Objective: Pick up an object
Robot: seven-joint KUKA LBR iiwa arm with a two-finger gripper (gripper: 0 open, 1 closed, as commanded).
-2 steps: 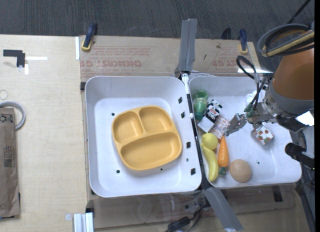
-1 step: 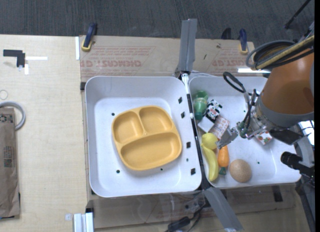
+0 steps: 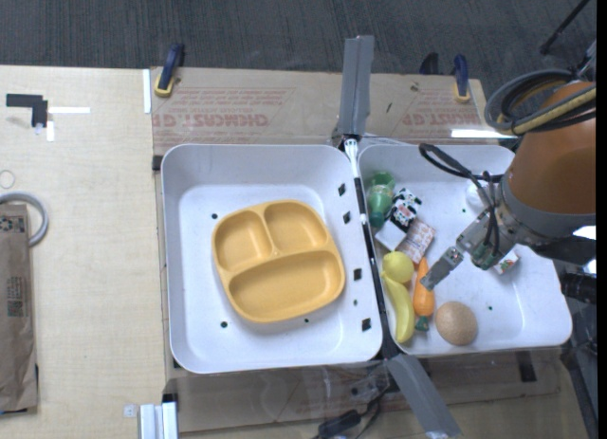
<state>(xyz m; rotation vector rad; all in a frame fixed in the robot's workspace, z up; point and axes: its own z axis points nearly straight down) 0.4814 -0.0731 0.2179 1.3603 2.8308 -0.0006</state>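
A bench seen from above carries two shallow white bins side by side. The left bin (image 3: 180, 238) holds a yellow divided plate (image 3: 277, 262) and lies well away from the jaws, on the far side of the divider. The right bin (image 3: 541, 319) holds the clutter and the arm (image 3: 555, 157), a grey body with an orange band, which reaches in from the right and slopes down and leftward over the bin.

The gripper (image 3: 438, 271) sits low at the arm's tip, pointing down-left toward the pile. Whether its jaws are parted or closed I cannot tell; the fingers are small and blurred here, and nothing shows plainly between them.

The likely target is the carrot (image 3: 423, 297), an orange piece just below and left of the jaws, perhaps touching them. Its long axis runs roughly up and down the view. A banana (image 3: 402, 312) lies just beyond it, further left of the jaws, parallel to it. A brown egg-shaped ball (image 3: 456, 322) rests below the jaws, slightly right. A lemon (image 3: 397, 266) sits directly left of them. A small packet (image 3: 415, 238) and a cow toy (image 3: 406, 208) lie above-left, with a green item (image 3: 379, 198) farthest beyond.
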